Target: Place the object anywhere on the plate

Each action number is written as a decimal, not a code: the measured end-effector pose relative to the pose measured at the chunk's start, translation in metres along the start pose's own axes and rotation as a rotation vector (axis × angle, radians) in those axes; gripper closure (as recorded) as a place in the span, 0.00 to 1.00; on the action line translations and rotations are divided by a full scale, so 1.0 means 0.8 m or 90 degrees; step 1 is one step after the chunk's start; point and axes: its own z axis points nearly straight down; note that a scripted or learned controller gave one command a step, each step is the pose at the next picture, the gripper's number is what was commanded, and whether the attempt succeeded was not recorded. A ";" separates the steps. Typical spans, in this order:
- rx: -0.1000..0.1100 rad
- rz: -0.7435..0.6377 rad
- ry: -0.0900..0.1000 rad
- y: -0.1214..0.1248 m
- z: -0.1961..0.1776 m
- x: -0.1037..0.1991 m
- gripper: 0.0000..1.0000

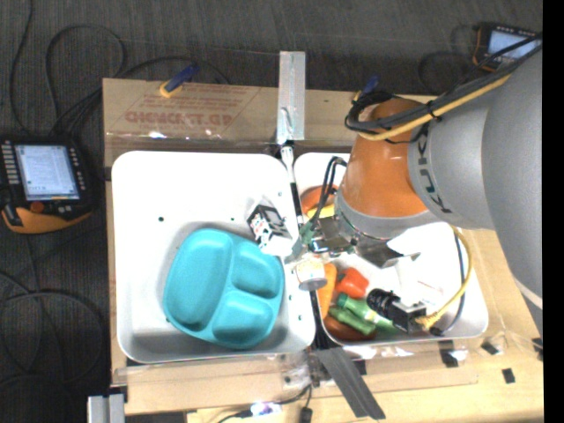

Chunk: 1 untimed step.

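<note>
A turquoise plate [225, 289] with three compartments lies in the left bin [145, 201], toward its front. My gripper [306, 247] hangs over the divider between the two bins, just right of the plate's upper right rim. Directly under it sits a small pale grey object [310, 278], level with the plate's right edge; whether the gripper has hold of it cannot be made out. A small black-and-white object [265, 223] lies in the left bin just beyond the plate's far rim.
The right bin [467, 320] holds a red piece [352, 283], green pieces [355, 312] and an orange piece [312, 203], partly hidden under the arm. A tablet [44, 174] lies on the floor to the left.
</note>
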 end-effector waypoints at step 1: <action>0.000 -0.128 -0.001 0.069 0.001 0.064 1.00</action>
